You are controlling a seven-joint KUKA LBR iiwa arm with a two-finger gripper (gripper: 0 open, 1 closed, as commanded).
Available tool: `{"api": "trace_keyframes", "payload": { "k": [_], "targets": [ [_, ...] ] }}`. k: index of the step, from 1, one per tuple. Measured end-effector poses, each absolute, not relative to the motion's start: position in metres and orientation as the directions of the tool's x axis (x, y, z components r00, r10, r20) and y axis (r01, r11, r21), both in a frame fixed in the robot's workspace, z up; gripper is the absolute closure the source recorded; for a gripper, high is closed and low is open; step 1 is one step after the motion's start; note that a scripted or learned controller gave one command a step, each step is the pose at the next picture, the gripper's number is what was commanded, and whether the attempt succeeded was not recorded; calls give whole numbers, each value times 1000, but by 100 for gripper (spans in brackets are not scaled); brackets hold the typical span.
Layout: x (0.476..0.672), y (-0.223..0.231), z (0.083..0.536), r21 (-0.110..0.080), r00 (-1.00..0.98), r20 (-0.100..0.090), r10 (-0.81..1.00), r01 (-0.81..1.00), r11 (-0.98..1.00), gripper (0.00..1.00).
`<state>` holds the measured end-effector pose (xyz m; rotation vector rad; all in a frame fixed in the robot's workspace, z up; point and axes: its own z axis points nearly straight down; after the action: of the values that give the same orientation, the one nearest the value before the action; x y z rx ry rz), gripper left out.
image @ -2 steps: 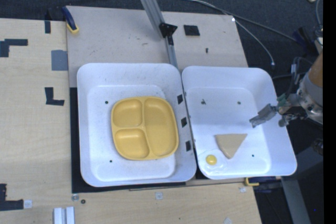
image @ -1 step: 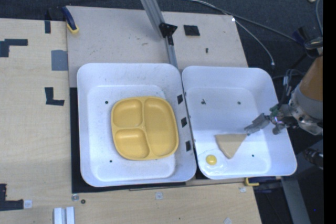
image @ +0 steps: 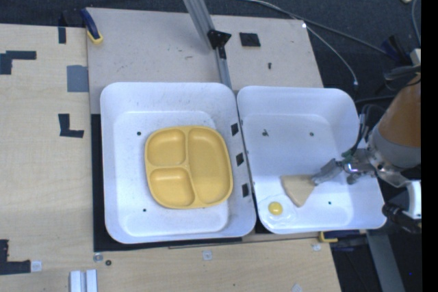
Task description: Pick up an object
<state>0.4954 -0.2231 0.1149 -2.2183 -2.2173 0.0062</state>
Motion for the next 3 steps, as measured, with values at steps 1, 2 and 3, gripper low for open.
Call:
{"api": "trace_keyframes", "payload": {
  "k": [1,2,3],
  "targets": [
    [497,-222,128,-3,-2,2,1000,1000,2,100],
    [493,-221,170,1,-1,0,1000,1000,1,100],
    [494,-221,222,3,-2,-1,1000,1000,2,100]
  ]
}}
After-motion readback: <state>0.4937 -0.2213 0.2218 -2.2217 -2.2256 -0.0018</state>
